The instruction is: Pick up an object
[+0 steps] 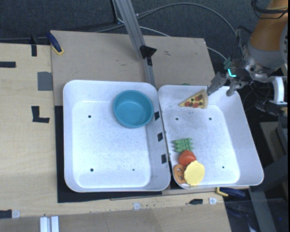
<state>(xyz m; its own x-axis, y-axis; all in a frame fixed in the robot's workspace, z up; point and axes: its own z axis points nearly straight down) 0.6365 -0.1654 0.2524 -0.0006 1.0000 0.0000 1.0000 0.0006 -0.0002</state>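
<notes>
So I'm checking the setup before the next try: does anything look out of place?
The pizza slice sits propped against the right bin's far wall at the hand, not flat. The other toys crowd the near left corner.

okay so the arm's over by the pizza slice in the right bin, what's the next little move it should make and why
Probably lift a little and see whether the slice comes along. The tool sits at the wide end of the pizza slice near the far wall of the right bin, with one finger touching the crust. Whether it truly grips the slice is unclear, so a short raise would test that.
</notes>
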